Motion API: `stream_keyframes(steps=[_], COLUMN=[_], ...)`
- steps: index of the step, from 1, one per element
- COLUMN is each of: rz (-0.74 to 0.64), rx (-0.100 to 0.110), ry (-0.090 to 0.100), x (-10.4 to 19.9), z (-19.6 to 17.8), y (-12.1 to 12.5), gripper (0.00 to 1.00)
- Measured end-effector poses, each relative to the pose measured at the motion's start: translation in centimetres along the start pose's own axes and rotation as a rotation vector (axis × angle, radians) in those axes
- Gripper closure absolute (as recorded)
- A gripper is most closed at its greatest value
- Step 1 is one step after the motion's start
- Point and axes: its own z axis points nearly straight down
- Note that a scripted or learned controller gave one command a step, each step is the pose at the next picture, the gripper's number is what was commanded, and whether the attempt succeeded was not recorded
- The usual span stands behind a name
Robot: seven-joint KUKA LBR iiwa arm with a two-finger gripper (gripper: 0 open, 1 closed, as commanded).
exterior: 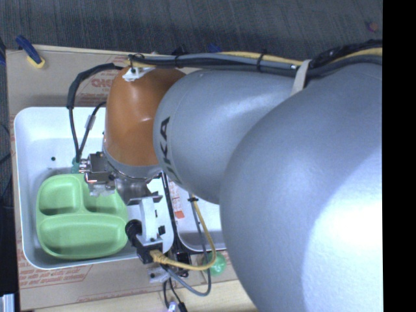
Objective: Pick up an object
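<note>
A light green divided tray [79, 221] lies in the near part of the left white bin [32, 135]. The grey arm with its orange band [133, 119] reaches down over this bin, and its wrist sits just right of the tray's upper right corner. The wrist and arm hide my gripper's fingertips, so nothing shows between them. A small green object [218, 264] peeks out at the near edge under the arm.
The arm's big grey body covers the right bin and most of the middle of the bench. A brown cardboard border [58, 64] surrounds the bins. A blue clip [29, 49] sits at the far left corner.
</note>
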Motion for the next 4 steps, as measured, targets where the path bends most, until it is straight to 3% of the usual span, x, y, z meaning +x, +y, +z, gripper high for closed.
stream_keyframes(steps=[1,2,3,4], rz=[-0.006,0.01,0.009,0.002], rx=[0.0,-0.003,0.002,0.003], ry=[0.001,0.002,-0.001,0.0], x=[0.1,3.0,3.0,3.1], z=[-1.0,-5.4,-1.2,-2.2], y=[0.1,3.1,2.1,2.1], gripper=[1.0,1.0,1.0,1.0])
